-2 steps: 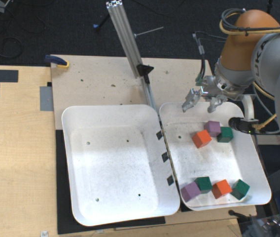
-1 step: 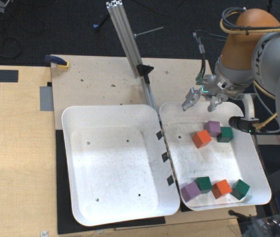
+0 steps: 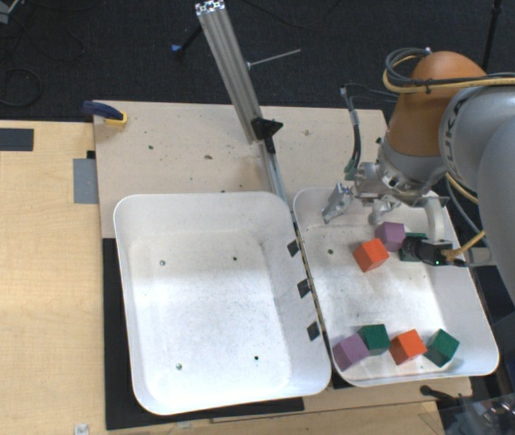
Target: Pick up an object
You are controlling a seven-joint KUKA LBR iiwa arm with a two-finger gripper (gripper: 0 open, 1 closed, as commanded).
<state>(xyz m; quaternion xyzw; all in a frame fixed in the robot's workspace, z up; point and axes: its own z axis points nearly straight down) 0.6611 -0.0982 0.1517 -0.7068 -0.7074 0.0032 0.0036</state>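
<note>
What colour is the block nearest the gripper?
Purple block, just below the gripper, seen in the camera view.

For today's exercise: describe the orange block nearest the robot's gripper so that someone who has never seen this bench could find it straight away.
Start at the right-hand white bin, the one under the grey arm. Near its middle, below the gripper, an orange block touches a purple block at its upper right. The other orange block lies in the row of four along the bin's near edge, between two green blocks.
</note>
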